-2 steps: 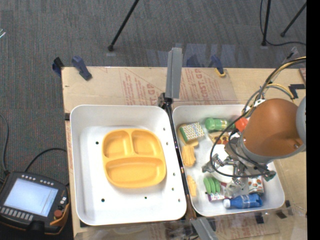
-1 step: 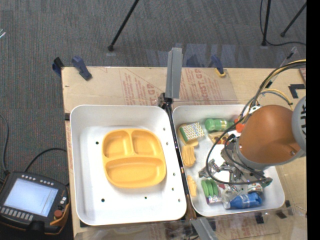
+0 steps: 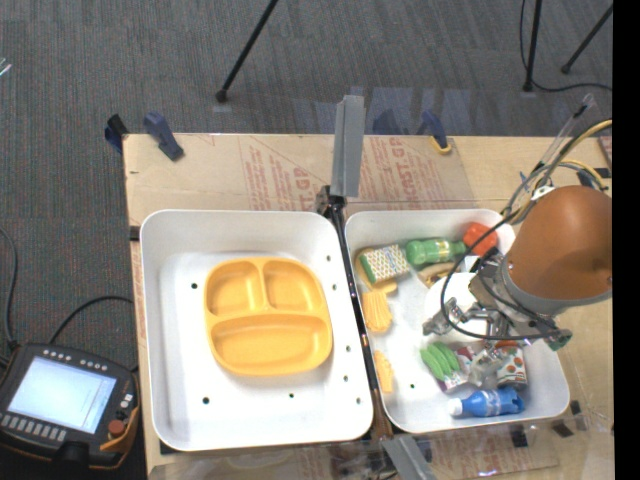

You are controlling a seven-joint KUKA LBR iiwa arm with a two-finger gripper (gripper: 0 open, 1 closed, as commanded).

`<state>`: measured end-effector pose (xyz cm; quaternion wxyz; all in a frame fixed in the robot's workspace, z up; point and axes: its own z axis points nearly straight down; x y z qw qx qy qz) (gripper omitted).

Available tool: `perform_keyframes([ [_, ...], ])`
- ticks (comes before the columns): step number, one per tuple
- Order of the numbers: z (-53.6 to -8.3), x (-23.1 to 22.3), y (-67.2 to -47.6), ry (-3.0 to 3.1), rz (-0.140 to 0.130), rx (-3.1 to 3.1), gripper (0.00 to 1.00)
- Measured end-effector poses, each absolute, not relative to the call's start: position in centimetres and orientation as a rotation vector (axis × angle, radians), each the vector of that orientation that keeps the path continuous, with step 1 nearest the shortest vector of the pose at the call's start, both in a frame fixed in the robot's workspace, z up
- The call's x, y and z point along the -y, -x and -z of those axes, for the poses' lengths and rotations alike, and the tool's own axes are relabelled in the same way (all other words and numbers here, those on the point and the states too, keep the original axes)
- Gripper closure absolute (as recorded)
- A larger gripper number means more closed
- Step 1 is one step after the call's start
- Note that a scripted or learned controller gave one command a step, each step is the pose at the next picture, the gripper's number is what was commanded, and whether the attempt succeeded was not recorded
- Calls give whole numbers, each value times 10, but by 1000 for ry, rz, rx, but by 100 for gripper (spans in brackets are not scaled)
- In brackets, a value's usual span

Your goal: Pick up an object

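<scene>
Fingers: state cannot tell; gripper (image 3: 487,360) low over right bin (image 3: 400,418) clutter. Labels on items unreadable.

From my seat, the arm (image 3: 560,243) covers the far right part of the right bin (image 3: 395,413), so I cannot see that corner's floor or rim. The gripper (image 3: 487,340) hangs low under the arm amid cables, and I cannot tell how it is set. Just beneath it lies a patterned packet (image 3: 508,365), partly hidden, its print too small to read. The pendant (image 3: 62,400), left of the left bin (image 3: 160,318), is cut by the bottom edge.
</scene>
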<state>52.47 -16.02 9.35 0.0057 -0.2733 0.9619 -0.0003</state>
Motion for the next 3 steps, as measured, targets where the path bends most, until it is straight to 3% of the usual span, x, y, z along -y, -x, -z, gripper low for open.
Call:
perform_keyframes([
  [1, -94, 203, -548, 922, -17, -2994, 0],
  [2, -95, 171, -537, 825, 10, -3020, 0],
  [3, -95, 109, -597, 909, 6, -2990, 0],
])
